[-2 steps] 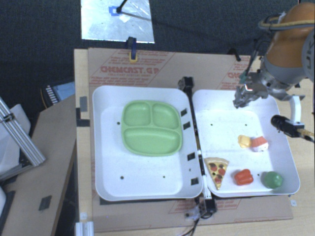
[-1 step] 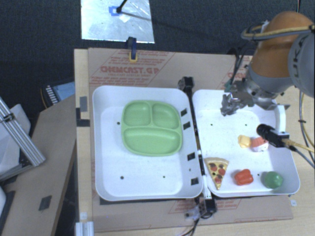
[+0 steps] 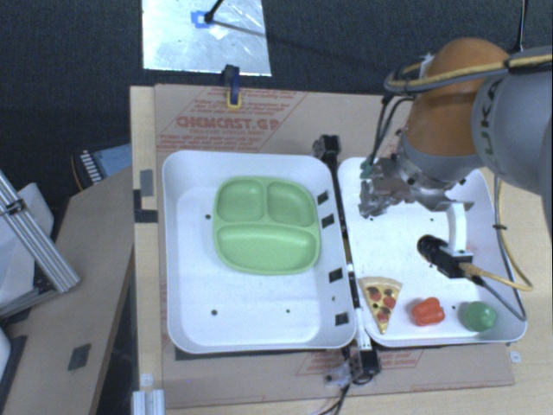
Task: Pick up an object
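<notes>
Three items are seen in the right bin [image 3: 492,232]: pizza slice [image 3: 381,301], red pepper [image 3: 428,311], green ball [image 3: 478,316]. End effector [image 3: 371,199] is positioned over the bin's upper left; finger state cannot be told.

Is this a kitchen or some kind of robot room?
Probably a robot test bench, not a kitchen. A grey and orange arm reaches over two white bins on cardboard. The pizza slice, pepper and green ball look like toys, and the green plate holds nothing.

Glossy plastic bins [image 3: 186,232], matt green plate [image 3: 263,225]
</notes>
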Controlling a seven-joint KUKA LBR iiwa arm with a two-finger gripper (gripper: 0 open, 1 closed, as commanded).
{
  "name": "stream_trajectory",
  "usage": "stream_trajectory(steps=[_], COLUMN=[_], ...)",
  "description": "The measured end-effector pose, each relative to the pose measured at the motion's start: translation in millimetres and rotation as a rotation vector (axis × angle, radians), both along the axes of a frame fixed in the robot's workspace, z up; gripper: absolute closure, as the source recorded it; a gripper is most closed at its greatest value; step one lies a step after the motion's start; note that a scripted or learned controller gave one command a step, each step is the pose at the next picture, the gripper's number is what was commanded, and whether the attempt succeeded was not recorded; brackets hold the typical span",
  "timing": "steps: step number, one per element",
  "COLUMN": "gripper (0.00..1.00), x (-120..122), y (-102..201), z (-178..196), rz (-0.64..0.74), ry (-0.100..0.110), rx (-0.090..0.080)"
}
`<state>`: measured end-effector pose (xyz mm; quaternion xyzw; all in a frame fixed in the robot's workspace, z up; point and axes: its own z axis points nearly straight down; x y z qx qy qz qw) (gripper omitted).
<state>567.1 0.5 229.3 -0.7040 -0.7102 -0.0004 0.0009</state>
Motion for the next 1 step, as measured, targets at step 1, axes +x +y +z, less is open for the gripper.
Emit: stream_trajectory(steps=[1], gripper=[1.0], x=[-6.4], y=[50.5], z=[5.9], rz=[0.001], ry=[-0.003], rx=[0.001])
